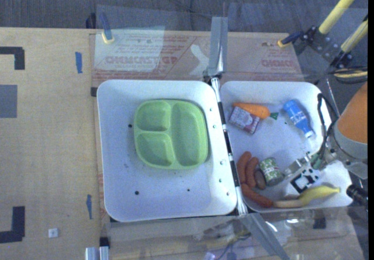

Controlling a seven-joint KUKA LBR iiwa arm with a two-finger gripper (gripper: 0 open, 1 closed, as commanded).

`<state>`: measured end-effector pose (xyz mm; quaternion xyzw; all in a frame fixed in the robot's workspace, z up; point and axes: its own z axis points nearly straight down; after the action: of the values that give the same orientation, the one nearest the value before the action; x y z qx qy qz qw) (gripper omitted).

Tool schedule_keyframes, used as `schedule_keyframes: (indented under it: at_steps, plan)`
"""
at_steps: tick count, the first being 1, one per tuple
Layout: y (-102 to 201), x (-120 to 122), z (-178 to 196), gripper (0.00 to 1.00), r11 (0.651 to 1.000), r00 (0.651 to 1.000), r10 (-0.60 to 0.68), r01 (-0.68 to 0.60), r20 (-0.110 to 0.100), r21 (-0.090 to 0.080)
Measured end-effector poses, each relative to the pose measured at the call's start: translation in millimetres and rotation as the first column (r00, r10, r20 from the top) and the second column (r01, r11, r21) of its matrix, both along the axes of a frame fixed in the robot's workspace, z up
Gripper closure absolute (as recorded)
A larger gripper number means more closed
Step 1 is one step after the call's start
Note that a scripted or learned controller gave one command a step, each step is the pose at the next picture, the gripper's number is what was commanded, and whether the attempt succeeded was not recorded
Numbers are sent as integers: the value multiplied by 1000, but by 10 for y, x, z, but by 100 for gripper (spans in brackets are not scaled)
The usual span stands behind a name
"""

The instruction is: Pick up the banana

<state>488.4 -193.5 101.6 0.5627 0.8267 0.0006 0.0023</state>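
banana lies just below the tool; tool's state can't be told.

Plastic, metal and wood under a flat overhead light

Both white bins, the left bin and the right bin, look like smooth moulded plastic with a dull sheen; the green divided plate is matt plastic. The bench has a pale, wood-like, matt face with dark tape marks. The banana has a smooth yellow skin, slightly waxy; the sausages look glossy red-brown, like toy plastic; the carrot is smooth orange. The small can shows a printed label, the blue bottle shiny plastic. The end effector shows bare grey metal and black parts.
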Motion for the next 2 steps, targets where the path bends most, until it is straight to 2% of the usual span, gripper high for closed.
schedule_keyframes:
  at_steps: [1,2]
  plan:
    - [-69,8,-151,0,723,723,-691,691,-14,18]
    - [-185,-79,292,0,515,515,-857,857,-10,3]
